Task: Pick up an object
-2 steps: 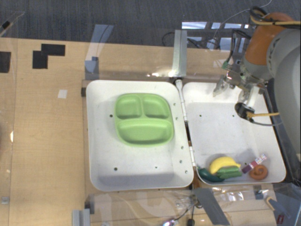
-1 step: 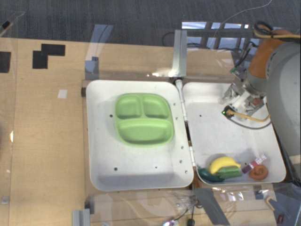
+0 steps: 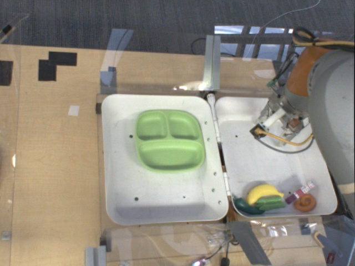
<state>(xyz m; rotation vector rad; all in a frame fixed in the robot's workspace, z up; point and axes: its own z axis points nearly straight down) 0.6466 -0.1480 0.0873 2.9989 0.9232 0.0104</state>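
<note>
Green object (image 3: 270,203) partly under banana (image 3: 264,193)

Grey arm (image 3: 334,112); orange wrist band (image 3: 303,73)

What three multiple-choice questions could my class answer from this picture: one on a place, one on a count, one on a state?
1. Where is the green plate?
A) in the left bin
B) on the bench outside the bins
C) on the carpet

2. How many compartments does the plate have?
A) two
B) three
C) five

3. What state is the banana in?
A) lifted in the air
B) lying in the right bin against a green vegetable
C) standing on the plate

Answers:
1 A, it sits in the middle of the left bin.
2 B, two small sections lie above one long one.
3 B, it rests in the near corner, apart from the gripper at the bin's far side.
</note>
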